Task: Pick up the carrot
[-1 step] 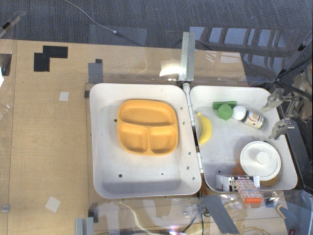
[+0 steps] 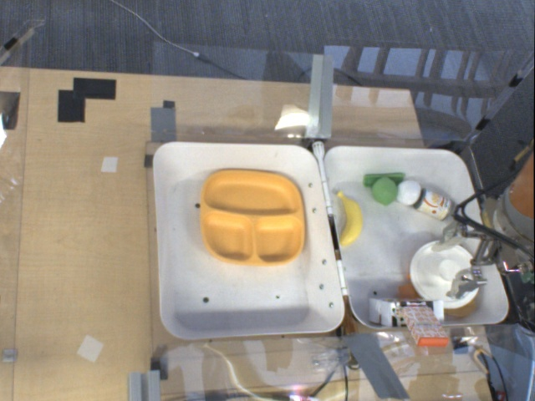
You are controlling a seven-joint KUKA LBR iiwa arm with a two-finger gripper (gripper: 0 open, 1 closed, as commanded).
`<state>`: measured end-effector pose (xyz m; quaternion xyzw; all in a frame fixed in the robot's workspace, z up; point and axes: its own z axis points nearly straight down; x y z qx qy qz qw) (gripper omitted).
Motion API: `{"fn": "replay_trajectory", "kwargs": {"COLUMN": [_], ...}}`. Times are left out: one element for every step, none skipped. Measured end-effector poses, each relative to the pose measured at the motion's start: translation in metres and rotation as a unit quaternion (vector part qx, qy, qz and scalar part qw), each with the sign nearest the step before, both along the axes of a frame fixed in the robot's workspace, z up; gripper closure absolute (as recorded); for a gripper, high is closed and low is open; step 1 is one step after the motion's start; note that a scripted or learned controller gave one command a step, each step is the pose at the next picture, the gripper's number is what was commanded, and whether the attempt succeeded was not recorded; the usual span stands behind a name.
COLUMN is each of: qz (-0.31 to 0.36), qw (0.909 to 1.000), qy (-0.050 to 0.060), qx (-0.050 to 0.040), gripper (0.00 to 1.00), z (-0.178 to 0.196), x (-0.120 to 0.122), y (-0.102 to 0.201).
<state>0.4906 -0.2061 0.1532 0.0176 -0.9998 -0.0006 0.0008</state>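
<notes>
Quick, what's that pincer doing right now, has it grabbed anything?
Pincer: over the white bowl in the right bin; open or closed cannot be told, and nothing is seen held.

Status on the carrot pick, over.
Pincer over white round bowl, right white bin. Orange carrot: likely the sliver at bowl's edge, mostly hidden. Bowl in the way.

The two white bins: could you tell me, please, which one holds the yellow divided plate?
The left bin holds the yellow divided plate; the right bin holds a banana and other small items instead.
</notes>
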Motion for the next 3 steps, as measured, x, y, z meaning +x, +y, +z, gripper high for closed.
{"fn": "replay_trajectory", "kwargs": {"qz": [-0.032,-0.064,-0.108], "qw": [0.9995,0.9978,0.9941], "qy": [-0.005,-0.015,-0.01], "qx": [0.0001,-0.0028,-0.0005], "gripper": [0.0,0.0,0.0], "z": [-0.039,-0.056,-0.053], "x": [0.028,0.081,0.003], "y": [0.011,0.032,0.098]}}
